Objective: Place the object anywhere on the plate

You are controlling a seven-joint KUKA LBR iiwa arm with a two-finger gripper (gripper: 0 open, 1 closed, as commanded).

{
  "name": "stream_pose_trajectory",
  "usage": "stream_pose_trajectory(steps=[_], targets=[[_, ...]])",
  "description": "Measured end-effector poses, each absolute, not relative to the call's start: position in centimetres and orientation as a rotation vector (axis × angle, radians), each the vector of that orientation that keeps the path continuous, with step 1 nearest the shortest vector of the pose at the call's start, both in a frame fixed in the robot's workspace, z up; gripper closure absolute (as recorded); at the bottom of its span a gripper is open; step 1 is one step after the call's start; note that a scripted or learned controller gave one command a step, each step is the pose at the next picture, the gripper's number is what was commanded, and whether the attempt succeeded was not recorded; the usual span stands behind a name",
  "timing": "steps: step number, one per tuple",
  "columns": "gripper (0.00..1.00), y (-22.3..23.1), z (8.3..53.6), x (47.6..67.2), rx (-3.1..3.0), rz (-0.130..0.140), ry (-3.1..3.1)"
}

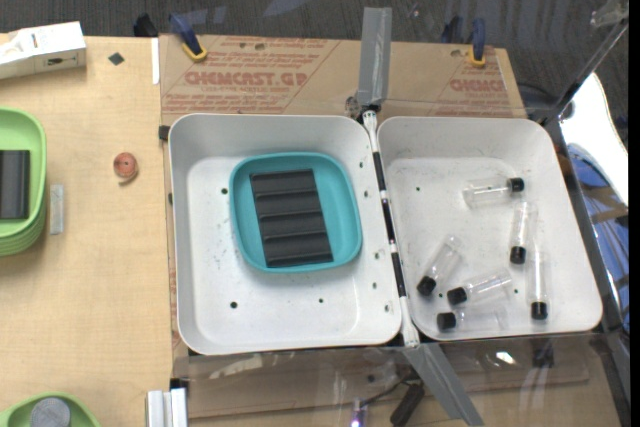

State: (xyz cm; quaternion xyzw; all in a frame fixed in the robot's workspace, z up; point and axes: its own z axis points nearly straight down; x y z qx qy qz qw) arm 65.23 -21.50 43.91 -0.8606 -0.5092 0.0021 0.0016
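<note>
A teal plate (346, 215) with rounded corners lies in the left white bin (200, 300), slightly above the bin's middle. A black ribbed insert (290, 217) covers the plate's centre. In the right white bin (565, 165) lie several clear vials with black caps. One vial (493, 190) rests near the upper middle and another (519, 237) lies just below it. A third (440, 268) sits left of centre, and more (478, 290) are clustered along the lower part of the bin.
Green stacked trays (22, 185) holding a dark block sit at the far left of the wooden bench. A small red disc (124, 165) lies beside them. Brown cardboard (260, 75) with blue-and-yellow clamps runs behind both bins. A white box (40, 47) lies at the top left.
</note>
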Motion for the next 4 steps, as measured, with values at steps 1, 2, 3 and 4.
stream_pose_trajectory(steps=[1,2,3,4], targets=[[0.0,-21.43,44.0,65.91,-2.756,0.004,-1.506],[0.0,-21.66,44.1,65.88,-2.812,0.002,-1.399],[0.0,-21.65,43.91,65.6,-2.837,0.007,-1.342],[0.0,-21.31,43.85,65.42,-2.894,0.008,-1.214]])
